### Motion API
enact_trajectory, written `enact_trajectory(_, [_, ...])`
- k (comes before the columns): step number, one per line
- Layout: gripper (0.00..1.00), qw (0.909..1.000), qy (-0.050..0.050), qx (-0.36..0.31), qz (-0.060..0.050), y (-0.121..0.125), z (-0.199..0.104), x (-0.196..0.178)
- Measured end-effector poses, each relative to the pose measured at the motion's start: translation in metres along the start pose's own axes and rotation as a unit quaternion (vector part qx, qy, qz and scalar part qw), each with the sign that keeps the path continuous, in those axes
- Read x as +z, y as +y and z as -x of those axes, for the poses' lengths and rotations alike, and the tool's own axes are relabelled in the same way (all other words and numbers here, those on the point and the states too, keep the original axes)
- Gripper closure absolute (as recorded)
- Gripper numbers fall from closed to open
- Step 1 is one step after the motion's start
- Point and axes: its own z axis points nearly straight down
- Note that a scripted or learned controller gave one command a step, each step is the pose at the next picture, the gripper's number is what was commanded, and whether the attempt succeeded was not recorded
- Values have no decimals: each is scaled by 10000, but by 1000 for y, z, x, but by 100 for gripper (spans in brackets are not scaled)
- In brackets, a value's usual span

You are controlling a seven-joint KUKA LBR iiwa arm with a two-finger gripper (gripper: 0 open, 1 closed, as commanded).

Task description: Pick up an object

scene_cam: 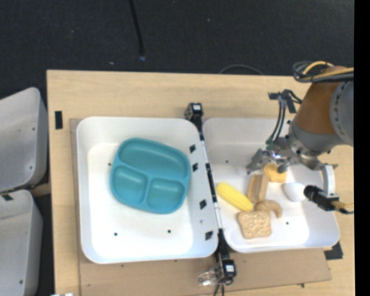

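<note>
Two shallow white bins sit side by side on the wooden counter (142,94). The left bin (92,227), well away from the gripper on its far left, holds a teal divided plate (150,175) lying flat, with three compartments showing.

The right bin (234,131) carries the small things. A yellow corn cob (234,197) lies down and to the left of the gripper, slanted, close to the divider between the bins. Just below the gripper and a little left stands a tan wooden block (255,186), with a brown curved piece (269,207) under it and a slice of toast (255,225) lower still, touching or nearly touching that brown piece.

The gripper (272,160) hangs over the upper middle of the right bin, the grey arm with its orange band coming in from the right. Its two fingers look spread apart, with a yellow-orange piece (275,173) right beneath them; whether they actually pinch it cannot be told. Just to the right of that piece and slightly lower lies a white egg-like object (291,191).
</note>
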Motion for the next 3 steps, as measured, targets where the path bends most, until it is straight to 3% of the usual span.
enact_trajectory(1, [0,10000,-26,4,92,6,2,11])
enact_trajectory(2, [100,9999,-40,26,126,7,4,-2])
enact_trajectory(3, [100,10000,6,-31,24,4,0,-47])
